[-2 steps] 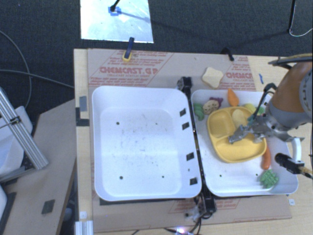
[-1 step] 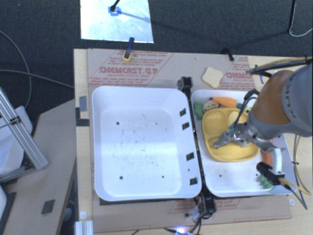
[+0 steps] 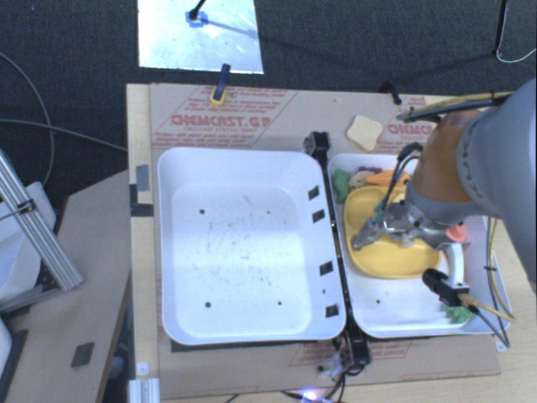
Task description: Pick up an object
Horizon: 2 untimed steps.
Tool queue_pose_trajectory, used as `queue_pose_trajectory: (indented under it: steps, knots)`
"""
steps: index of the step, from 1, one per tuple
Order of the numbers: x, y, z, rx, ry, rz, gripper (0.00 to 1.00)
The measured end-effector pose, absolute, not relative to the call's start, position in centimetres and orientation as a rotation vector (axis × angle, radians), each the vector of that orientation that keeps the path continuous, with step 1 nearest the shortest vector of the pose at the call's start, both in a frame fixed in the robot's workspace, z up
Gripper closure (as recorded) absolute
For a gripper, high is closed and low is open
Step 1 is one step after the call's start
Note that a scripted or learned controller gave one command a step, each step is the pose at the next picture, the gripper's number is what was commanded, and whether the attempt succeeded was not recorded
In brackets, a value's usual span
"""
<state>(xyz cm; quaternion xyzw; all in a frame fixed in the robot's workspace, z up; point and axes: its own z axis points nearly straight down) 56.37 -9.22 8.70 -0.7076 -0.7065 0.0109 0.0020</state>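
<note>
Dark carpet surrounds the table (image 3: 138,225), whose top is covered by a brown cardboard sheet (image 3: 277,112) carrying two shallow white plastic bins side by side. Toward the table's far edge you can read "CHEMCAST GP" printed on the cardboard in red capitals. More red print along the near edge and by the far right corner is too broken up to make out. The bin nearer the left edge (image 3: 164,250) shows a few dark specks on its floor. The bin nearer the right edge (image 3: 394,305) holds a rounded yellow plastic dish (image 3: 394,259), with a small green piece (image 3: 341,185) and an orange piece (image 3: 382,177) at its far side. A tan square of foam (image 3: 365,131) lies on the cardboard beyond that bin. Your tool (image 3: 369,233) hangs low over the yellow dish's left part, close to or touching it. You cannot tell whether it is apart or together, and nothing is visibly clamped in it. I judge the reach largely done, while the grasp and the lift are not yet shown, so treat the pick as unconfirmed.
</note>
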Motion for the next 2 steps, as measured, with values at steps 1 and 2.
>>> queue_pose_trajectory:
  steps: [1,2]
  knots:
    - [56.50,-9.10,9.84,-2.220,-2.214,0.021,1.00]
    - [56.51,-9.06,9.79,-2.219,-2.214,0.021,0.00]
